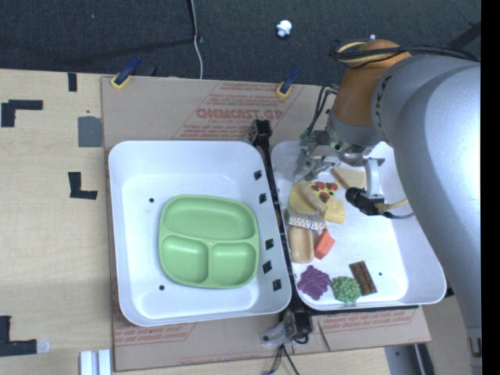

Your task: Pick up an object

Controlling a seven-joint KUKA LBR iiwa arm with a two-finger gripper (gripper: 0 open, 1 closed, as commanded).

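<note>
**Claw above the toy food**

Toy food (316, 209) lies in the right bin (406, 276), toward its far left corner. The claw (316, 162) hangs over it; its state cannot be told. A green tray (208, 241) fills the left bin (133, 170).

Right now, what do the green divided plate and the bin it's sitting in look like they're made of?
The green divided plate looks like moulded plastic with a matte to satin finish: even pale colour, soft rounded compartment ridges, only faint sheen. The left bin looks like thin formed white plastic, smooth and slightly glossy, with rounded corners and a raised rim. Neither can be settled by look alone.
</note>
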